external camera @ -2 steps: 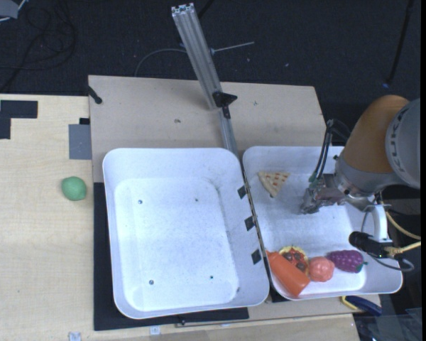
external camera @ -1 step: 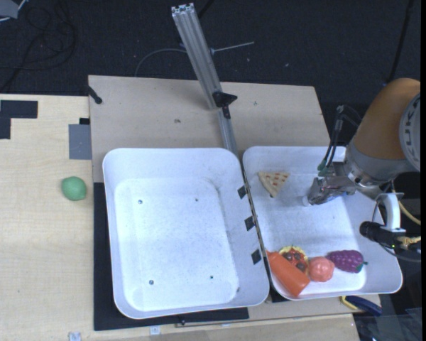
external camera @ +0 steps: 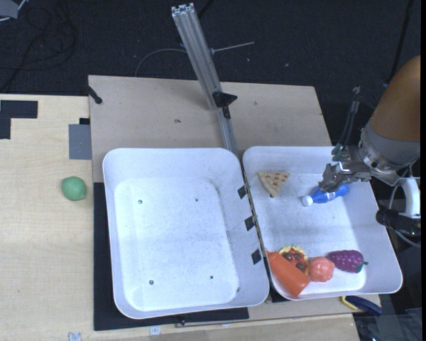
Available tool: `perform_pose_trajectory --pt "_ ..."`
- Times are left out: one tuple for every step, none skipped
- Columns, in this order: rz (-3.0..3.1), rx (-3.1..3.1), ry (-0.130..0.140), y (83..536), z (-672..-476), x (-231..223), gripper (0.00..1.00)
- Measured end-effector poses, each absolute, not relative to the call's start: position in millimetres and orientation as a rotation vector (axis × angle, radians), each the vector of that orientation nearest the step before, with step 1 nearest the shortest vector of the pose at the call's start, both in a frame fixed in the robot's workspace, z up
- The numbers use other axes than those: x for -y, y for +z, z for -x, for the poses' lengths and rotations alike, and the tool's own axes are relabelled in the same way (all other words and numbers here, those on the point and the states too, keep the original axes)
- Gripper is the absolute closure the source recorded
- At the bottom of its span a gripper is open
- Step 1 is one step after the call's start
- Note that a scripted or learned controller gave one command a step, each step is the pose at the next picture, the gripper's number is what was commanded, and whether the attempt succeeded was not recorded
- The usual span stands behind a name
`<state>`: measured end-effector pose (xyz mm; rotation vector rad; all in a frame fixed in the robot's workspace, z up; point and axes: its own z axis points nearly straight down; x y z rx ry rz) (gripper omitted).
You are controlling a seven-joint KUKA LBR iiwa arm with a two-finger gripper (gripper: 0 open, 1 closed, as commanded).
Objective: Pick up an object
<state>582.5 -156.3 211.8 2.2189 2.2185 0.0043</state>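
Hand (external camera: 335, 180) low in right bin (external camera: 319, 222), touching blue-and-white object (external camera: 325, 195); finger state: cannot tell. Object lies mid-bin, looks small, light, rigid, probably slick plastic. Best hold: across its narrow middle.

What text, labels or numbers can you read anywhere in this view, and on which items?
None can be read.
The blue and white object under the gripper: no legible label; too small to tell.
The toys in the right bin, namely the wedge-shaped piece, orange piece, pink ball and purple grapes: no print seen.
The green ball and the left bin: unmarked.
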Motion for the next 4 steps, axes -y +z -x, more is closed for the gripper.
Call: perform_pose_trajectory --pt "-2.220 -2.219 0.003 263.6 -583.2 156.7 1.00" --pt "-2.218 -2.227 0.000 257.6 -574.0 97.9 1.00" --pt "-2.219 -2.226 0.000 243.9 -566.2 44.5 1.00" --pt "-2.219 -2.226 -0.001 229.6 -564.5 -7.4 1.00"
